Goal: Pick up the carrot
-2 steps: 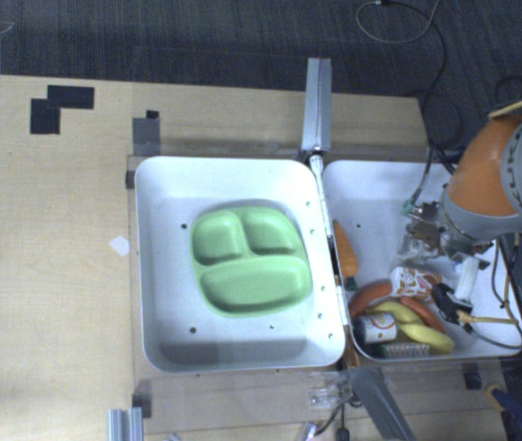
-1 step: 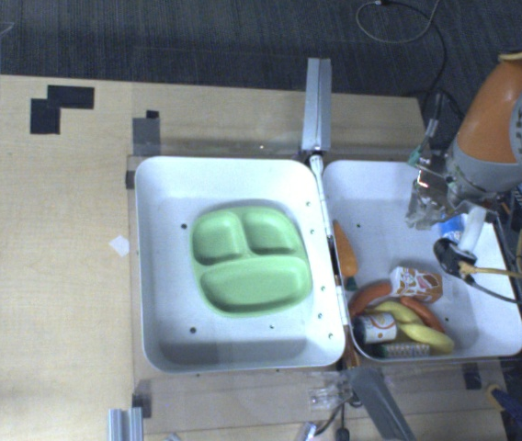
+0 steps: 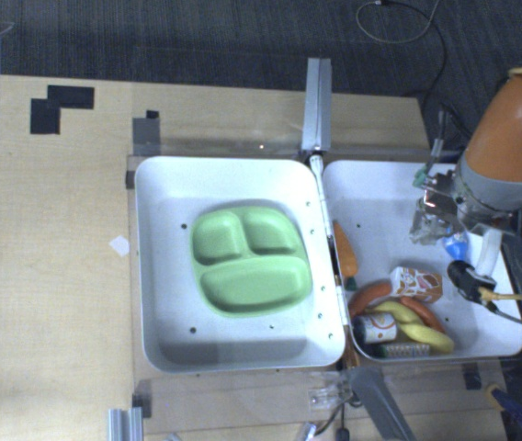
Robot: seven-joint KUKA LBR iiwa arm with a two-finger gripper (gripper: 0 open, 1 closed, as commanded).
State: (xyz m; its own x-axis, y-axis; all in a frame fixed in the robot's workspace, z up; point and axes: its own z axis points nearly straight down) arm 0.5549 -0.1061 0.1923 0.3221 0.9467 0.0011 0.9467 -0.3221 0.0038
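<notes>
Camera view looks down at a slant on a pale wooden bench [image 3: 50,274] carrying two shallow white bins side by side. At centre frame, the left bin [image 3: 164,338] holds a green divided plate [image 3: 250,257]. The right bin [image 3: 371,191], at right of frame, holds the carrot [image 3: 344,253]: a slim orange piece lying lengthwise against that bin's left wall, just beside the divider between the two bins. Below it, in the bin's lower corner, sits a huddle of toy food, including a banana [image 3: 419,331], a reddish sausage-like piece [image 3: 371,295] and a small printed packet [image 3: 417,283]. The arm [image 3: 509,141] comes in from the right edge, and its end effector [image 3: 434,211] hangs over the upper right part of the right bin, well apart from the carrot; whether it is parted or closed I cannot tell, and nothing is seen in it. Judging by this, the task is at the approach step, with no grasp begun. The next move calls for travel leftward and slightly down the frame to a spot above the carrot, then a descent beside the wall, which leaves little room on that side.
</notes>
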